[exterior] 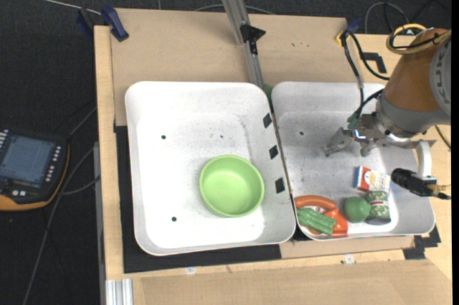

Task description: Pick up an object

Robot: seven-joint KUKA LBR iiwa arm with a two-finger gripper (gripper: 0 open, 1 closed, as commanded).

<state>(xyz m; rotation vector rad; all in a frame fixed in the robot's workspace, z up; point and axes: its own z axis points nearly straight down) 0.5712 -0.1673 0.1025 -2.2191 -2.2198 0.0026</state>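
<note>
White plastic makes up both shallow bins, set side by side on a tan surface (186, 45). In the left bin (179, 110) a light green bowl (231, 186) sits upright toward the near right part of the floor, just beside the wall that divides the two bins.

The right bin (315, 106) carries the rest of the things, all gathered along its near edge. At the near left corner lies an orange-and-green toy (319, 216) — orange rim with a green piece resting across it. Just to its right sits a round green ball (355, 209), touching or nearly touching a small can with a green label (379, 206). Just beyond the can lies a small white carton with red and blue print (371, 178).

The grey arm with its orange band (419, 77) comes in from the right, over the right bin's far right part. Its end effector (353, 142) hangs above the bin's middle floor with the two fingers splayed wide — one finger (336, 146) points left and toward the near side, the other sits close under the wrist. Nothing lies between them. The carton is near the fingers, on their near right side, but apart from them.

A handheld control pendant (29, 167) rests off the surface at the far left.
</note>
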